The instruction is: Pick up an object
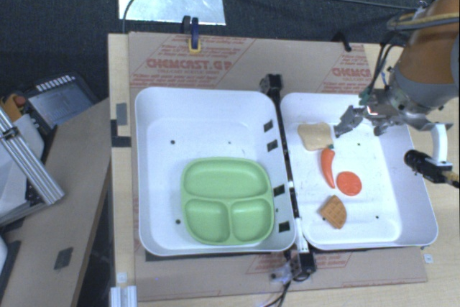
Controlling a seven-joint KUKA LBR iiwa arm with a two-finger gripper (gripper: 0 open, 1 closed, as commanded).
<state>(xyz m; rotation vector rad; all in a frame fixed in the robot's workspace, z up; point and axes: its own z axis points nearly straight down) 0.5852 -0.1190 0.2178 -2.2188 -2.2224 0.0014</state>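
- Hovering over the right shallow white plastic bin [410, 226], with the grey two-finger gripper [348, 121] near the bin's back wall, just above a pale beige bread-like piece [314, 135]; grip state impossible to tell here.
- Lying close by: an orange carrot-shaped toy [328, 167], a round red-orange disc [349, 184], a brown waffle-like cracker [333, 212].
- Resting in the left white bin [154, 111]: a green divided plate [227, 200].
- Best done by centring over the beige piece, descending straight, avoiding the carrot tip touching it.
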